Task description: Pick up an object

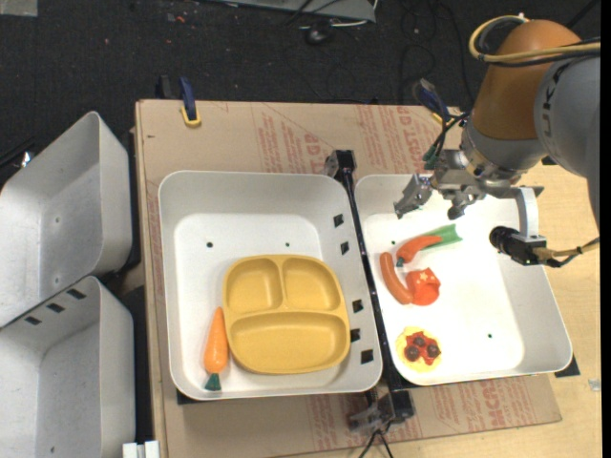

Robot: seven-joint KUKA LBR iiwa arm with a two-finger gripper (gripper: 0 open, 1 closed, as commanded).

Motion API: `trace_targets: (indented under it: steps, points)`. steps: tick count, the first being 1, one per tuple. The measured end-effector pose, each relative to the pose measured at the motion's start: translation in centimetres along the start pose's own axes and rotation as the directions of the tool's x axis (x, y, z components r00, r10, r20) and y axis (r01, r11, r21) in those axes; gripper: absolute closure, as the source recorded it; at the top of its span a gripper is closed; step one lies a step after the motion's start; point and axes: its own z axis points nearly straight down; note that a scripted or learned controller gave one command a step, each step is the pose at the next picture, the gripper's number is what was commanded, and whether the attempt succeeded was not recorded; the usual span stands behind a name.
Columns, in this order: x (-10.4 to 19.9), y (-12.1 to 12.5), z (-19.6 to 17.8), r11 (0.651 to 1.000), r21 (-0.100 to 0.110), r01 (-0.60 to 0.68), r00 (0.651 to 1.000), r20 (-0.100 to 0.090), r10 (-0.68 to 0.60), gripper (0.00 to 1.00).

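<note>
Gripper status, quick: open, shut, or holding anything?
Gripper: open, nothing between its fingers; it hovers at the far edge of the right bin, just above the chili pepper.

Two white bins [181, 256] sit side by side. The left has one yellow divided plate [286, 313] and one carrot [216, 343]. The right has one chili pepper [425, 244], one sausage [394, 280], one red pepper piece [423, 285] and one small yellow dish of berries [420, 347].

Grey arm [573, 113] — orange band [516, 84], thin cables, metal end effector [434, 197].
</note>
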Motion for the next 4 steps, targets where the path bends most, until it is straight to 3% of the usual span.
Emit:
trace_targets:
  steps: [1, 2, 3, 4]
  points:
    - [0.0, 0.3, -0.8, 1.000, -0.014, 0.002, 1.000, 0.002, -0.002, 0.00]
    - [0.2, 0.2, 5.6, 1.000, -0.009, 0.000, 1.000, 0.002, 0.000, 0.00]
    - [-0.1, 0.6, 10.2, 1.000, -0.027, 0.000, 1.000, 0.010, 0.000, 0.00]
    - [0.0, 0.7, 8.8, 0.999, -0.033, -0.001, 1.000, 0.008, 0.001, 1.00]
